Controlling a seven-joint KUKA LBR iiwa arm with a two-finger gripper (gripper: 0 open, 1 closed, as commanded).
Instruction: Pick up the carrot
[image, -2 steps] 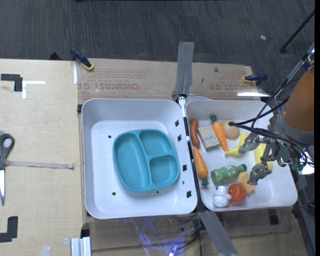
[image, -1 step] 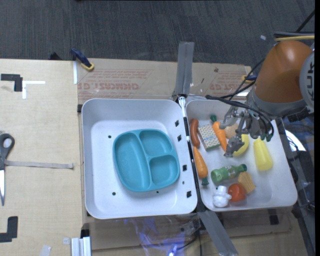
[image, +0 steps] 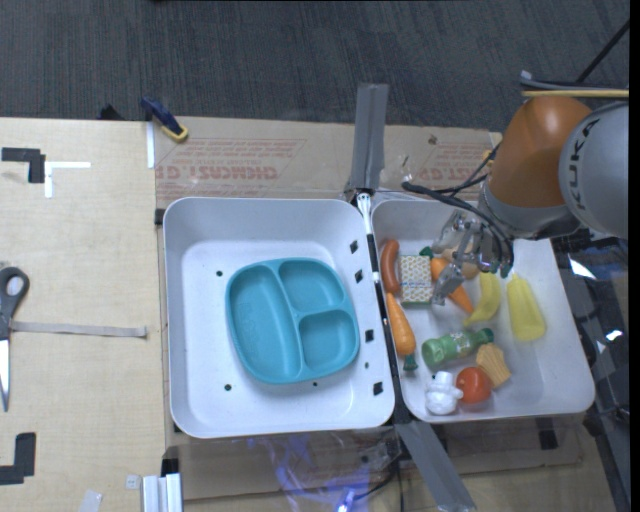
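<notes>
The bench (image: 70, 250) carries two shallow white bins side by side. The left bin (image: 190, 400) holds one thing, a blue divided plate (image: 293, 320) with three compartments, lying near its middle.

The right bin (image: 560, 385) is crowded with toy food. Along its left wall lie two long pieces end to end: a reddish sausage (image: 389, 266) at the top and, just below it, a plain orange piece (image: 400, 325) that may be a second carrot. Beside the sausage sits a small speckled cracker block (image: 416, 279). On the far side lie a yellow corn cob (image: 525, 307) and a yellow banana (image: 486, 298), close together. Lower down there is a green bottle (image: 450, 347) on its side, a tan waffle-patterned piece (image: 493, 364), a red tomato (image: 474, 385) and a small white figure (image: 441, 393), all near one another.

The grey and orange arm (image: 545, 150) reaches down into this bin. Its gripper (image: 462, 262) hangs right over the carrot (image: 452, 285), a short orange piece between the cracker block and the banana. Metal parts hide the fingertips, so I cannot tell whether the claw is wide or closed.
</notes>
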